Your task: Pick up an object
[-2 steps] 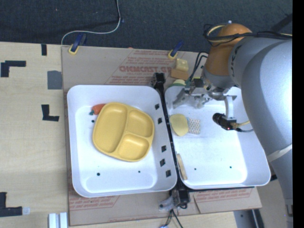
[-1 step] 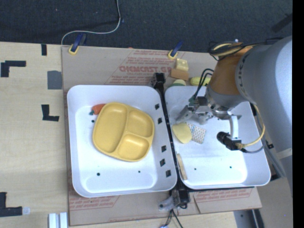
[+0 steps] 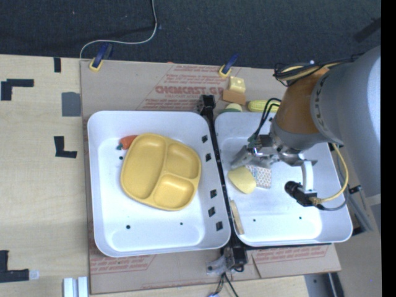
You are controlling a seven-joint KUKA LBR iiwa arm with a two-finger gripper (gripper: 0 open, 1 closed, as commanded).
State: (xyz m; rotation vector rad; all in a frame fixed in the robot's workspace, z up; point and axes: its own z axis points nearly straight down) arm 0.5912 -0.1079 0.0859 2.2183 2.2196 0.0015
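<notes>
In the left bin a yellow divided plate lies near the middle, with a small orange thing peeking out at its upper left edge. In the right bin a pale yellow piece lies beside a small speckled packet. My gripper hangs just above and right of that piece, close over the packet; how wide it stands I cannot tell.

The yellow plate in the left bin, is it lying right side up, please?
Right side up: the plate shows its three hollow compartments facing the camera.
</notes>
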